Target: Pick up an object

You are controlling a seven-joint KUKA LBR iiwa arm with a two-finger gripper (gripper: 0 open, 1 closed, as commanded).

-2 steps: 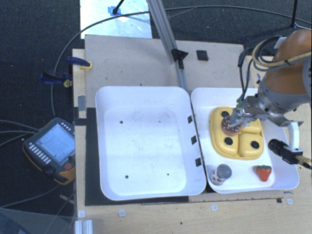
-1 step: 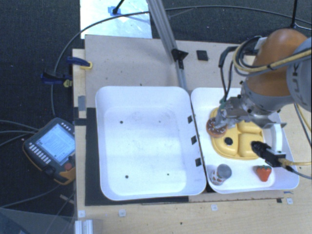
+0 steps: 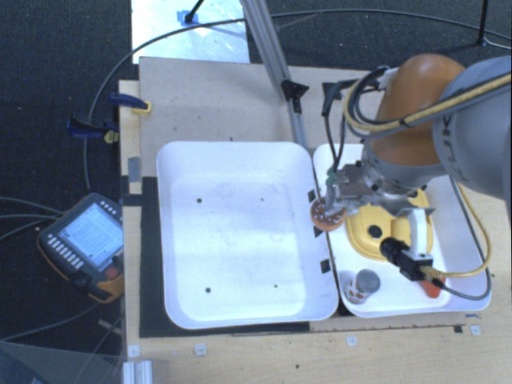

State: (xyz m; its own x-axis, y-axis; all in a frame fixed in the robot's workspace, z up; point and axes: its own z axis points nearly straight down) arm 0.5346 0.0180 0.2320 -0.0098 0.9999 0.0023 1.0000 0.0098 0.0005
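Note:
My gripper (image 3: 329, 205) hangs over the left rim of the right bin (image 3: 472, 238). Its fingers are shut on a small round brown-orange disc (image 3: 326, 216), which sits over the rim between the two bins. Just right of the gripper, a yellow plastic object (image 3: 374, 234) lies in the middle of the right bin, partly hidden by the wrist. At that bin's front left stands a small grey-topped cup (image 3: 362, 285). A small orange piece (image 3: 433, 290) lies near the front right.
The left bin (image 3: 172, 214) is a wide white tray with bare floor. A slanted grey pole (image 3: 272, 50) ends at the back between the bins. A teach pendant (image 3: 84, 242) lies off the bench at left.

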